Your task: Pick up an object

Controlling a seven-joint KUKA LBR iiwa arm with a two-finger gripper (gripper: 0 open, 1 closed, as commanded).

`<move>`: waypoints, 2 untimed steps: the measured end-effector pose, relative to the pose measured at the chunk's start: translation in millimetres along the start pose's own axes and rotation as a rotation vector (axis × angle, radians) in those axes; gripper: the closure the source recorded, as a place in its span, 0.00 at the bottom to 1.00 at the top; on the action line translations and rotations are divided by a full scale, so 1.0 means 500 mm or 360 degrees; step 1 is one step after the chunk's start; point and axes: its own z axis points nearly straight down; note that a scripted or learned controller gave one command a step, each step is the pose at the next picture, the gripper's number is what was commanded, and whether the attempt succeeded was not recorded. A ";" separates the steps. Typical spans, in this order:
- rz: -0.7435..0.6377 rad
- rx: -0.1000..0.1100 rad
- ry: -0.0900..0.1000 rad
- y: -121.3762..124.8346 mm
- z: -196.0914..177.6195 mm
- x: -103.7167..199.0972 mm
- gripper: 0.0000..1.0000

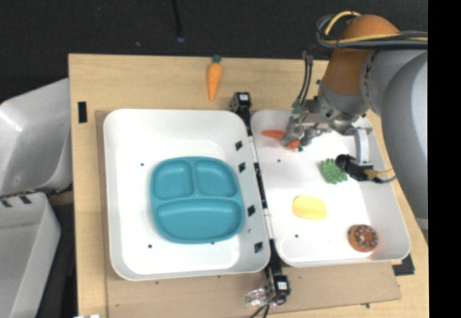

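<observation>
Two white bins: left bin [119, 165], right bin [389, 226]. One teal plate [196, 199] in left. Right holds one yellow piece [309, 208], one green piece [333, 171], one doughnut [362, 237], one orange-red piece [273, 135] beside gripper [294, 138]. One carrot [214, 77] on bench outside bins. Gripper blurred, finger state indistinct; orange-red piece partly hidden.

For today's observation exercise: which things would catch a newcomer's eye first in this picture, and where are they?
The teal divided plate in the left bin dominates. The arm's gripper sits low at the right bin's far end beside a small orange-red piece. An orange toy carrot lies outside the bins.
</observation>
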 end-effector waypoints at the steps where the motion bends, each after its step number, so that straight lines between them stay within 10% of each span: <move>1: 0.0003 -0.0010 0.0003 -0.007 -0.127 0.002 1.00; 2: 0.0003 -0.0012 0.0002 0.004 -0.248 -0.017 1.00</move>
